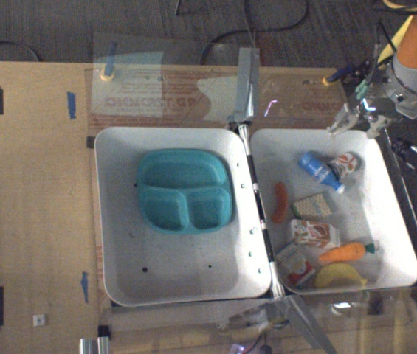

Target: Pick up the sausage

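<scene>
The sausage (279, 201) is located in the right bin (404, 234), lying lengthwise against its left wall, near a small carton (312, 206). A teal divided plate (184, 190) is seated in the left bin (112, 220). The gripper (359, 119) is positioned above the right bin's far right corner, well apart from the sausage; nothing is seen between its fingers, and their spacing cannot be determined.
</scene>
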### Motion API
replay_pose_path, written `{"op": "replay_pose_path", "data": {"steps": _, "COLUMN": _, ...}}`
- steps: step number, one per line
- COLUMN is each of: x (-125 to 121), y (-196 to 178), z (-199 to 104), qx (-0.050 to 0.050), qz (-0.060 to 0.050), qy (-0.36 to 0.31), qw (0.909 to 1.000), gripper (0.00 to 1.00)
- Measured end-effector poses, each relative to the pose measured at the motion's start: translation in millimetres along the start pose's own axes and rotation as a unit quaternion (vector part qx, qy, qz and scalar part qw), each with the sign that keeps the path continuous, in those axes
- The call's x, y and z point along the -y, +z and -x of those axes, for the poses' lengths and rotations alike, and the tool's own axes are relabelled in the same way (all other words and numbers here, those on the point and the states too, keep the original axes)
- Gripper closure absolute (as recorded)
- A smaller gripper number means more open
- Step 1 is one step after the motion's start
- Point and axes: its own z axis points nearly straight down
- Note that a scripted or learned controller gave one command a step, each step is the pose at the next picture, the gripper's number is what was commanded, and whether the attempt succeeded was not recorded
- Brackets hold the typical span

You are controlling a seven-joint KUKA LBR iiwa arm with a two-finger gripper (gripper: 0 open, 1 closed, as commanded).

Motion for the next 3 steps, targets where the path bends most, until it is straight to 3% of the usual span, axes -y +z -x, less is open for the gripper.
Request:
{"op": "replay_pose_path", "data": {"steps": 1, "x": -5.4, "y": 96.1, "z": -86.2, "qx": 0.001, "qz": 0.002, "qy": -0.016, "qw": 0.9999, "gripper": 0.0}}
{"op": "replay_pose_path", "data": {"steps": 2, "x": 35.1, "y": 132.6, "z": -74.5, "qx": 0.001, "qz": 0.004, "qy": 0.014, "qw": 0.9999, "gripper": 0.0}}
{"op": "replay_pose_path", "data": {"steps": 3, "x": 85.9, "y": 131.7, "z": -78.5, "qx": 0.0, "qz": 0.004, "qy": -0.037, "qw": 0.9993, "gripper": 0.0}}
